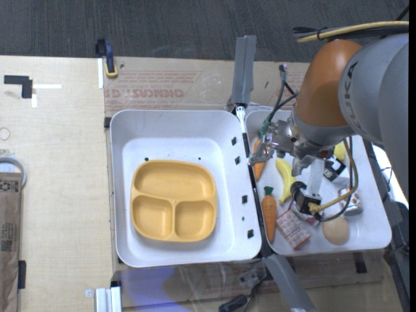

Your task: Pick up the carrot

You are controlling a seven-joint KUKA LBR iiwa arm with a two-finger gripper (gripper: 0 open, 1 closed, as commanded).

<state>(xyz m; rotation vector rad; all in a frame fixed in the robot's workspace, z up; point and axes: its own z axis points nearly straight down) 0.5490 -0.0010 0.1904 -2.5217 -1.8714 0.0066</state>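
A carrot (268, 213) with a green top lies lengthwise in the right bin (374, 236), close to its left wall, with its tip towards the front. A second orange, carrot-like piece (259, 166) lies further back along the same wall, partly hidden by the arm. My gripper (281, 145) hangs over the back left of the right bin, just above and to the right of that second piece and well behind the whole carrot. Nothing can be seen between its fingers.
A banana (285, 179) lies right of the carrots. A red packet (294, 230), a beige egg-shaped thing (336, 231), a silvery item (353, 207) and a yellow thing (340, 151) share the right bin. The left bin (123, 174) holds a yellow divided plate (174, 200).
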